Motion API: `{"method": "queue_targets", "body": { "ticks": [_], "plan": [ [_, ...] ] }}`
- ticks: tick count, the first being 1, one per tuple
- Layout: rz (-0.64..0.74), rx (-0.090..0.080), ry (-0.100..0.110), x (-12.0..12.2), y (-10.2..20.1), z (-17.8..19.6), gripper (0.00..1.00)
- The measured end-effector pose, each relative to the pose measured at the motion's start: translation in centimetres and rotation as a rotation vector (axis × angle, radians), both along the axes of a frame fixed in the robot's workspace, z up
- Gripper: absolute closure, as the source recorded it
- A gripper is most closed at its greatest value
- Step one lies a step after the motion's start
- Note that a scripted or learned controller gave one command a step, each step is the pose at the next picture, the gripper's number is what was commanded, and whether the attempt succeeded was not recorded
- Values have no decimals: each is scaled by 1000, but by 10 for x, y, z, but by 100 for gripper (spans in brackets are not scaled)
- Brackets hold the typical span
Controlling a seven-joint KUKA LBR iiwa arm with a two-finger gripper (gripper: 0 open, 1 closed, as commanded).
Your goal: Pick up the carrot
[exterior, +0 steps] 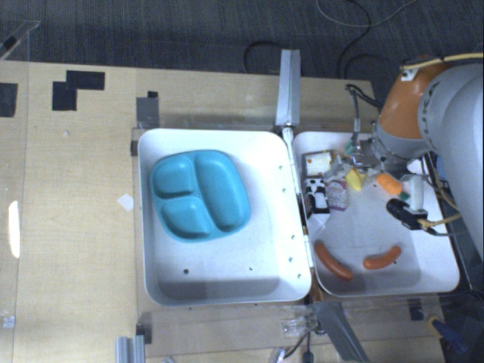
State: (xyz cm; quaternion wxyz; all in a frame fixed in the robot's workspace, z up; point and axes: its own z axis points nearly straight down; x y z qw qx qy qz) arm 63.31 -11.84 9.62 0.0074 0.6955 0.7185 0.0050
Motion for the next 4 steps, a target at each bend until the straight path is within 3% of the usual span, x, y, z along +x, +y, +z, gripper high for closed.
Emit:
{"method": "queue_targets", "body": {
  "ticks": [1, 2, 3, 4],
  "plan": [
    [8, 2, -10, 4, 3, 14, 100],
    [-12, 0, 10, -50, -67, -9, 100],
    [-38, 1, 9, 24, -75, 87, 100],
    [-38, 1, 10, 23, -75, 86, 0]
  ]
}}
